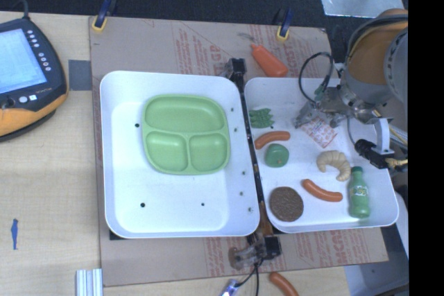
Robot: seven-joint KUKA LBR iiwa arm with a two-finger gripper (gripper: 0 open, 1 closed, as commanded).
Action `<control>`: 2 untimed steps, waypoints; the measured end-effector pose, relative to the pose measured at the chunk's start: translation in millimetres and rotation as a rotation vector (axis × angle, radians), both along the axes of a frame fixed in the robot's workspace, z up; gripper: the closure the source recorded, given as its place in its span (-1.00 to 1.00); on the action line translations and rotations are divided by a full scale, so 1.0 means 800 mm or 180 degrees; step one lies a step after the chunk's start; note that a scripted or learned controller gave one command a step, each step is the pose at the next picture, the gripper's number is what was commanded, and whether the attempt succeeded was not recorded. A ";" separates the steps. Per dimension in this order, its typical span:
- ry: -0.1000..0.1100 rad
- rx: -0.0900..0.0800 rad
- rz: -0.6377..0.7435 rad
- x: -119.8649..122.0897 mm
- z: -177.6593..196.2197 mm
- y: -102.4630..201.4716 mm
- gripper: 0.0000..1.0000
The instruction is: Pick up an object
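The robot looks to be at the reaching step, its gripper [313, 116] low at the top of the right bin [388, 215] over a small red-and-white packet [321, 132], claw state unclear, so next it must close and lift

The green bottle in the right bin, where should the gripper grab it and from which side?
Likely across the middle of the green bottle, coming straight down. It lies on its side, cap toward the croissant, near the right bin wall, so fingers should close across its narrow width.
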State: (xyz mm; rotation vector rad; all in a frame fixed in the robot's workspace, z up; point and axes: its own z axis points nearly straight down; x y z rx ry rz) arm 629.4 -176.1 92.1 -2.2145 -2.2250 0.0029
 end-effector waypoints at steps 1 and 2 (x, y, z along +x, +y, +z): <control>-0.0001 0.0000 0.0001 0.034 0.000 -0.038 -1.00; 0.0000 -0.0001 -0.0004 -0.044 0.084 0.015 -1.00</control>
